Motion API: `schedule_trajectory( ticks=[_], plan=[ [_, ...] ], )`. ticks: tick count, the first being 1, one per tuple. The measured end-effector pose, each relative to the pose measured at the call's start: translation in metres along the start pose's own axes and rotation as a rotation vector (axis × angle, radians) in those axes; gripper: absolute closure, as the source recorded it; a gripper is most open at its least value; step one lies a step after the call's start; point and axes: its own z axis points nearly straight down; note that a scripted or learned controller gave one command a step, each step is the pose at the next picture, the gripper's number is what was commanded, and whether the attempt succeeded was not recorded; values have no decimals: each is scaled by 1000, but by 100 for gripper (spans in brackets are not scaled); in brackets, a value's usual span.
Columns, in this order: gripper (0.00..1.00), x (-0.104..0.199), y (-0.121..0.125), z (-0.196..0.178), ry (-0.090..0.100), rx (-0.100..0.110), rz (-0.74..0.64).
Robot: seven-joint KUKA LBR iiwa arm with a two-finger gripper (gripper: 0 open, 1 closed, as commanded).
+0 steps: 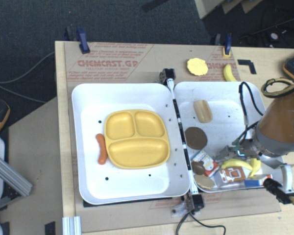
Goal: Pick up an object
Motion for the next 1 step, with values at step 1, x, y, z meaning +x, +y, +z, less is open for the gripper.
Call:
schedule_trajectory(
  ticks=[1],
  plan=[
    [0,64,52,-28,-1,-14,-14]
  ],
)
